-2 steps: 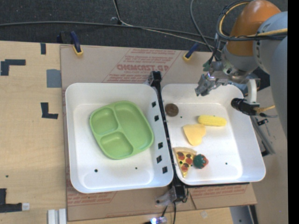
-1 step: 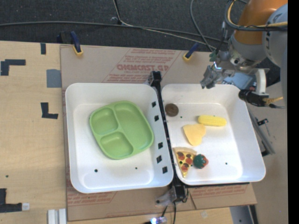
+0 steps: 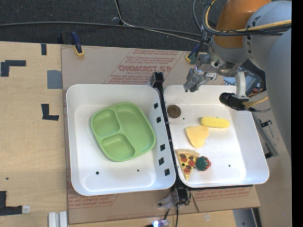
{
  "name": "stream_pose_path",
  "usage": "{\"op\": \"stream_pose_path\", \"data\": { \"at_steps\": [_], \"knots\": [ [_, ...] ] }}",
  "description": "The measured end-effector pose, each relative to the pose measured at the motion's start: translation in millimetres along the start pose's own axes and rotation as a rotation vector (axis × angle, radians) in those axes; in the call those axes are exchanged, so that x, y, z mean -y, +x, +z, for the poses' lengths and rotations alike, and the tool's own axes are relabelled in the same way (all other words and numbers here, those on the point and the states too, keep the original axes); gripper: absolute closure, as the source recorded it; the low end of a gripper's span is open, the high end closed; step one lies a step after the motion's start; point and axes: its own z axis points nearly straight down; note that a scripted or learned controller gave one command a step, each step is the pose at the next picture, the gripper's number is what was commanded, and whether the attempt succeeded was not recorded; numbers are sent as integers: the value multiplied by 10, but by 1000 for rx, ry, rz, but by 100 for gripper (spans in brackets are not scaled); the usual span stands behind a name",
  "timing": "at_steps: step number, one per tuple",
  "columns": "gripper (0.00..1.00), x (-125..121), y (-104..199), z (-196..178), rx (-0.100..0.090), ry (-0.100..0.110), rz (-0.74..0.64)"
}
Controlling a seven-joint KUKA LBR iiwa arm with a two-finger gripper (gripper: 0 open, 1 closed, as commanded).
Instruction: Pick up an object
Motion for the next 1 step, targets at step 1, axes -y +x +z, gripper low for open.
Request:
{"op": "stream_pose_path", "data": {
  "at_steps": [1],
  "knots": [
    [100,52,630,-16,0,0,-1]
  ]
}}
